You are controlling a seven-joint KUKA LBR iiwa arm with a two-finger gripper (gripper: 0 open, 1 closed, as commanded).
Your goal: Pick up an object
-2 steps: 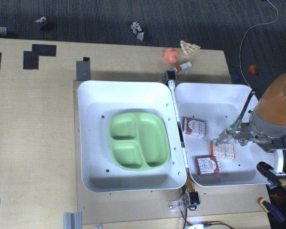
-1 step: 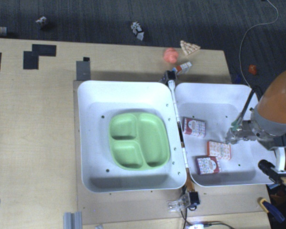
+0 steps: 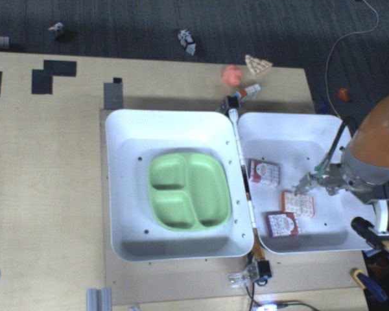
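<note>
While the left bin (image 3: 120, 173) holds a green tray (image 3: 189, 190) with three compartments, lying flat near its middle, the right bin (image 3: 279, 135) holds three small red-and-white cards. One card (image 3: 264, 172) lies near the bin's left wall, tilted a little. A second card (image 3: 282, 224) lies below it, near the front wall. The third card (image 3: 298, 204) lies between them and further right, just beside the gripper (image 3: 306, 183). That gripper hangs low over the right bin, reaching in from the right on the grey arm (image 3: 369, 173) with its orange band. Nothing sits between its fingers that I can see, and whether they are spread or closed I cannot tell. Behind the bins, on the bench (image 3: 45, 193), lie a pink ball (image 3: 232, 76) and a wedge-shaped toy (image 3: 257, 64).
</note>
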